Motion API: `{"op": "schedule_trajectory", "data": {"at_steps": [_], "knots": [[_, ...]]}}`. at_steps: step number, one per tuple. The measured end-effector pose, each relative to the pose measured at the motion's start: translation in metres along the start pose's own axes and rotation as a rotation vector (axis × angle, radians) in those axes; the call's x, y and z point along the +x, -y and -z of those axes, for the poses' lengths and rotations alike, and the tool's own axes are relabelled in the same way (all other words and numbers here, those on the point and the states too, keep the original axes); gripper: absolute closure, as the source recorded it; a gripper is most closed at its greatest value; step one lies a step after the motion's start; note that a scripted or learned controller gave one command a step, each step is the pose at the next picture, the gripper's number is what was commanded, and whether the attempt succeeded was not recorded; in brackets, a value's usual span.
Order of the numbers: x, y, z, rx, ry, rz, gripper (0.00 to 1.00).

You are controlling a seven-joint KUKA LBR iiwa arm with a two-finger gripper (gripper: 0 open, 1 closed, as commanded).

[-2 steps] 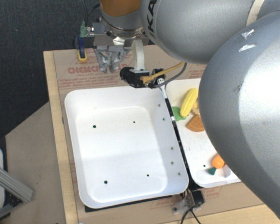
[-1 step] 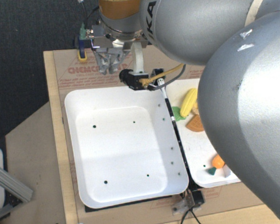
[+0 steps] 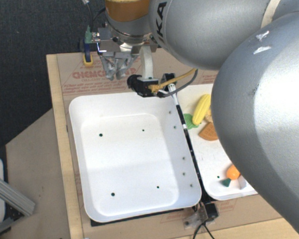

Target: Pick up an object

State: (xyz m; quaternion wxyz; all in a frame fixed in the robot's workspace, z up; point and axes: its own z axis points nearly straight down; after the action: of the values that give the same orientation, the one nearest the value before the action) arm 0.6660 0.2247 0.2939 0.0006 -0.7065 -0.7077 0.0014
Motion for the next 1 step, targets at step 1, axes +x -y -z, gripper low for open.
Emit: {"op": "schedule_trajectory", "data": {"at_steps": [1], "knots": [[0.0, 0.0, -0.0038, 0.0, 0.0, 0.0, 1.0]]}}
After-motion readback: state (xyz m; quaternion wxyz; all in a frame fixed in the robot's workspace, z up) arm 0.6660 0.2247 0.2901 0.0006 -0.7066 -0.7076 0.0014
